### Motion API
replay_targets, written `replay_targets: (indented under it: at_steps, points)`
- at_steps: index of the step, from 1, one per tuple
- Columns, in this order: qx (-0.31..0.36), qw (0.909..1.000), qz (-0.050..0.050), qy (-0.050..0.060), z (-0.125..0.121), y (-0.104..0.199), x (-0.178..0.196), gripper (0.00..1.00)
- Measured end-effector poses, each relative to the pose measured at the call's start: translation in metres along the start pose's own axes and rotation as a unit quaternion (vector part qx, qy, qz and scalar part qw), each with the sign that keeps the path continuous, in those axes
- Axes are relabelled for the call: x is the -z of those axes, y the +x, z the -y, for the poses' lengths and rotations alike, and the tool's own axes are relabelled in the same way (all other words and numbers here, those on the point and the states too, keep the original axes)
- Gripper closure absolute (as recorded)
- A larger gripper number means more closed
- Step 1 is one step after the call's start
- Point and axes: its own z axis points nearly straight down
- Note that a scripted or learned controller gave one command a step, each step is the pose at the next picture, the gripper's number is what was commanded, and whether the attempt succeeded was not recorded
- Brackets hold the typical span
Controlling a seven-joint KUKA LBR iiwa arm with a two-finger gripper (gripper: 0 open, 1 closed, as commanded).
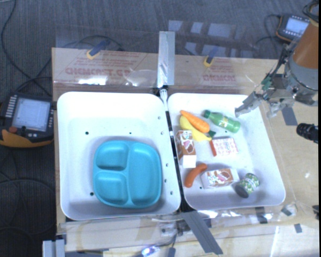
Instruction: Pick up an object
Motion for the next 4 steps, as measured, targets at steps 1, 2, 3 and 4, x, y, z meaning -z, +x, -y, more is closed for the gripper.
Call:
replay_targets:
  at_steps: [1,2,3,4]
  points:
    - [0.019,0.9998,0.0,0.001,-0.079,0.038,-0.131,0.0]
    - [0.058,0.9982,0.003,-0.014,-0.096,0.053,-0.179,0.0]
    - [0.106,0.9943,0.003,-0.008,-0.048,0.041,-0.19,0.0]
    - [0.107,0.9943,0.001,-0.007,-0.048,0.042,-0.183,1.0]
